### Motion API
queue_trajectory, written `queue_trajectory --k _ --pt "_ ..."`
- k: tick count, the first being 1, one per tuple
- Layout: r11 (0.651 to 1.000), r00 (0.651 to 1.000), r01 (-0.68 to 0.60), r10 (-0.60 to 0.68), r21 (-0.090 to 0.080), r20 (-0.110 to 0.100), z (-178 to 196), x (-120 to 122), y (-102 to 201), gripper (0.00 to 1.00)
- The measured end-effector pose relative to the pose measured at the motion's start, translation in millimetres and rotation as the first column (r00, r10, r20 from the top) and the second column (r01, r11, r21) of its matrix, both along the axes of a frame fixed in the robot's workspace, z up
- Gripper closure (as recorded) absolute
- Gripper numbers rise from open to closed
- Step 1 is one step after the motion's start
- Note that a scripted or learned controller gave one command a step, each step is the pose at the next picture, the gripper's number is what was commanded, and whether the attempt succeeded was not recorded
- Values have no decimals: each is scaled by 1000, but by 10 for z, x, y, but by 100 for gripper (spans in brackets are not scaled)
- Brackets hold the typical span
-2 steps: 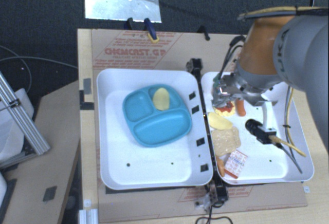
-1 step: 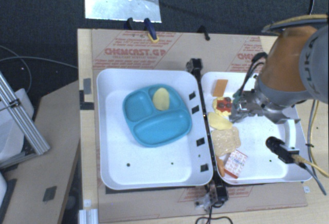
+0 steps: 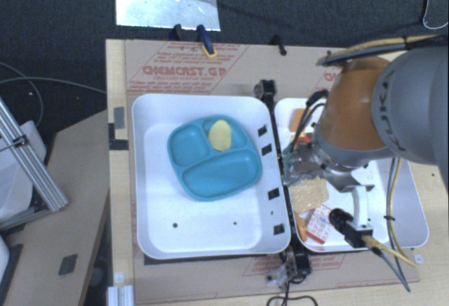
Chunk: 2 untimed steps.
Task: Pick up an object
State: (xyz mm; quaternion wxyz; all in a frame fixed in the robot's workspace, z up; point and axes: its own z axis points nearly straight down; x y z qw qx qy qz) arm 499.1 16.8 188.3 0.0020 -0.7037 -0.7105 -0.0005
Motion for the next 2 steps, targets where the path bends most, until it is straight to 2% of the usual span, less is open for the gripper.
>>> queue_trajectory --k 1,2 --pt "1000 1000 -6 6 2 12 697 254 974 100" --pt "1000 1000 -1 1 3 14 1724 50 1377 100"
